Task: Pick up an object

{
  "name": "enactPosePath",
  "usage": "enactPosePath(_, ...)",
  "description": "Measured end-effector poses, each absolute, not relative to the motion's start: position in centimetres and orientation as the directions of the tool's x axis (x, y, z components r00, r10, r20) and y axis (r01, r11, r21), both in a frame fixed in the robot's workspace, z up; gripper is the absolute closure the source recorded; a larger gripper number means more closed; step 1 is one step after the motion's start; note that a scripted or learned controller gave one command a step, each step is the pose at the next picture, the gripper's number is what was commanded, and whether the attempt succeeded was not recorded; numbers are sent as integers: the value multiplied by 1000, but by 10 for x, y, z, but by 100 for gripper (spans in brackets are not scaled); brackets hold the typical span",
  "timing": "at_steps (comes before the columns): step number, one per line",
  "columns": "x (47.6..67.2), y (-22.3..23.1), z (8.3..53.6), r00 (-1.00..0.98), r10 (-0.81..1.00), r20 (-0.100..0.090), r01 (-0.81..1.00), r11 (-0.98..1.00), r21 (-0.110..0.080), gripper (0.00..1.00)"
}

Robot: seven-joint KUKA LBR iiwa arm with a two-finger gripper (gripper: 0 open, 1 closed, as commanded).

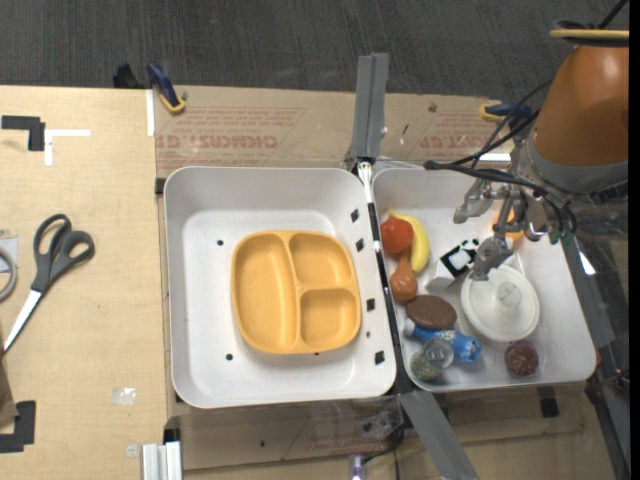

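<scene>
Gripper (497, 251) hangs low over the right white bin (560, 368), just above the round white lidded bowl (501, 306); whether it is spread or pinching, I cannot tell. Left of the bowl lie a brown disc (432, 312), red tomato (396, 235) and yellow banana (417, 245).

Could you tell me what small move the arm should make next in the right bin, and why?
Probably a short, straight descent. The claw hangs just above the white round lid in the right bin, with nothing visibly between its tips. The lid looks like the closest target, though the brown disc and banana crowd the bin's left side.
</scene>
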State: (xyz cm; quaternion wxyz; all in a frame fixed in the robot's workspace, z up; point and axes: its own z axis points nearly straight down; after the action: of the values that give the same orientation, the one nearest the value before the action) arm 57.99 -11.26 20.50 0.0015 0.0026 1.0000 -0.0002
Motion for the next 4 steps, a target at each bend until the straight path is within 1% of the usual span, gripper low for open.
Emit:
enactPosePath(1, 609, -116, 93, -974, 226, -4, 226, 974, 0, 0)
enactPosePath(2, 629, -173, 196, -986, 169, -5, 169, 986, -1, 0)
enactPosePath(3, 644, -152, 115, -996, 80, -24, 80, 997, -4, 0)
enactPosePath(4, 658, -105, 108, -973, 230, -29, 230, 973, -2, 0)
